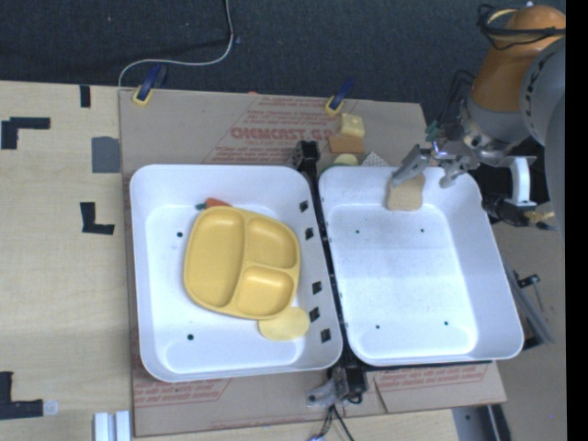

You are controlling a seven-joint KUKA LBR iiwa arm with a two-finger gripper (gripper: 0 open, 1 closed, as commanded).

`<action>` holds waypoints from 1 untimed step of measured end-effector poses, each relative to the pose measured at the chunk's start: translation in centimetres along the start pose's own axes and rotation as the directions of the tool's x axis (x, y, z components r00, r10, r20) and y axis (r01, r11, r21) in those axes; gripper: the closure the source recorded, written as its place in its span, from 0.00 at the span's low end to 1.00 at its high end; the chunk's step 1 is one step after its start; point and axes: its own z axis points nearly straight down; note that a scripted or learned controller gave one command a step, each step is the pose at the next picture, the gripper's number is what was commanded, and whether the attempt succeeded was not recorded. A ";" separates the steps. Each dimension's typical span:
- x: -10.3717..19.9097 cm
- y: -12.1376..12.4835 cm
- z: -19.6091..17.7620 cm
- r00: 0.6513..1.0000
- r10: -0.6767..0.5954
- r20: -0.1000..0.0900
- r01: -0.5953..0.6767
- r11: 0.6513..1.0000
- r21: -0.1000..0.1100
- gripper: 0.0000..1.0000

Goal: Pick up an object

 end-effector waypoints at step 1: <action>0.4 0.4 10.8 1.000 -0.004 -0.004 0.004 1.000 0.019 0.00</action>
